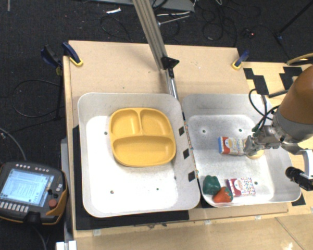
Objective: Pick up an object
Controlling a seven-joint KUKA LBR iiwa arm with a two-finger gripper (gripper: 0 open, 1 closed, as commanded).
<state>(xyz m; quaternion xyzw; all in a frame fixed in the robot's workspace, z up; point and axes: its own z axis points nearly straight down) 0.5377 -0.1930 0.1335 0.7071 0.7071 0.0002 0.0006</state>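
My end effector [253, 146] sits low in the right bin [208, 120], pressed up against the right end of a small carton [230, 145], a boxy white pack with red and blue print lying on its side near the middle of that bin. The metal parts crowd together there and blur into the carton's edge, so I cannot tell how wide the end effector stands or whether the carton is truly between its tips. A pale yellowish patch shows just under it, too small to name. Toward the bin's near edge lie a second flat carton [241, 186] with red lettering, a glossy red rounded piece [223, 195] touching its left end, and a dark green lumpy piece [211, 183] just beside that. The left bin [94, 139], matte speckled white with rounded corners, carries a smooth yellow plastic divided plate [142, 136] with three compartments. My grey wrist and orange band are cut off at the right. The table [120, 66] is bare pale fibreboard.
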